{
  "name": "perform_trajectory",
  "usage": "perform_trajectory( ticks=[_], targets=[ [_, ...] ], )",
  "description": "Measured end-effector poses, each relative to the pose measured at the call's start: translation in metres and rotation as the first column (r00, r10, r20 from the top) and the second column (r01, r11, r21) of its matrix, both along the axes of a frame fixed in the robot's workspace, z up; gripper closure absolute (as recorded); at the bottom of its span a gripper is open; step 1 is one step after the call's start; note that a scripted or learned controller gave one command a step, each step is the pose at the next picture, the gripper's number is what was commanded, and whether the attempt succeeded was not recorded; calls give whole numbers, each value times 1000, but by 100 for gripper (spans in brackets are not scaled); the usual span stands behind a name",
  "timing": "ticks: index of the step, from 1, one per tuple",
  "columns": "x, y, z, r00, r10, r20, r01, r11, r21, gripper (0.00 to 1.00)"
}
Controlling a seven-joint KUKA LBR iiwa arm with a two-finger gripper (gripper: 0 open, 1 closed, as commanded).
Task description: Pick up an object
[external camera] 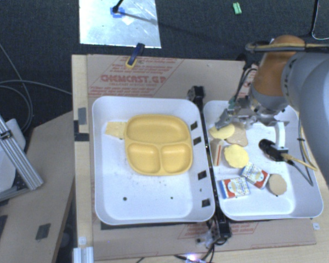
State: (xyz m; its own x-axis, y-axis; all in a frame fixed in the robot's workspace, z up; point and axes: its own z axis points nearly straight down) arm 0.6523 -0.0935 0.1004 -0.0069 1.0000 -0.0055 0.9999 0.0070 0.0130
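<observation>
Claw [231, 118] sits low in right-hand bin [302, 200], just above a yellow piece [223, 131] near the divider; can't tell whether it's spread or pinching.

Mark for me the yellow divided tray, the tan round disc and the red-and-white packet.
yellow divided tray [156, 130], camera view, floor of its large compartment.
tan round disc [277, 184], camera view, centre of its top.
red-and-white packet [234, 188], camera view, middle of its face.

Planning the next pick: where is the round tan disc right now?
In the camera view, the round tan disc lies in the right bin, toward its lower right corner, just right of a small red-and-white packet.
</observation>
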Motion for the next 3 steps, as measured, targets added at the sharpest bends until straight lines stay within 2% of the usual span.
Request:
perform_trajectory(
  ticks=[1, 2, 3],
  targets=[
    [-8, 7, -13, 1000, -2, -3, 2, 1000, 1, 0],
    [19, -31, -12, 1000, -6, -4, 6, 1000, 3, 0],
    [19, -29, -2, 1000, -3, -4, 3, 1000, 4, 100]
  ],
)
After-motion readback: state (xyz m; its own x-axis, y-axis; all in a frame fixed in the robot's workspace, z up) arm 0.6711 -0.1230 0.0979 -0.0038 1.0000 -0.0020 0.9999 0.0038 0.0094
